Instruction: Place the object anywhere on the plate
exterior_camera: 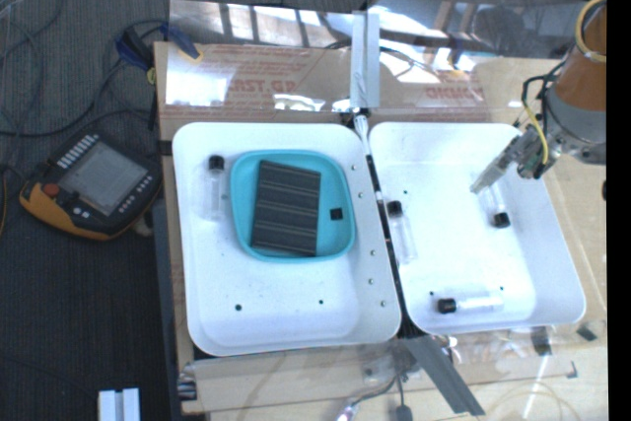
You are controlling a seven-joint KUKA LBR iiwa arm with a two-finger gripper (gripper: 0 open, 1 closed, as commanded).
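The object, apparently the dark ribbed block [287,208], lies flat on the teal plate [340,234] in the left bin [197,311], beside a small black cube [336,214]. The arm [577,104] reaches in from the right, its wrist angled down and leftward over the right bin [552,281]. The gripper [490,178] hangs above that bin's upper right part; whether the jaws are released or clenched I cannot tell. A small black piece [501,220] sits just below them.

The plate [246,234] lies in the left bin [207,306], a ridged slab [286,208] on it. In the right bin [552,281], the claw [490,180] hangs above a small block [501,220].
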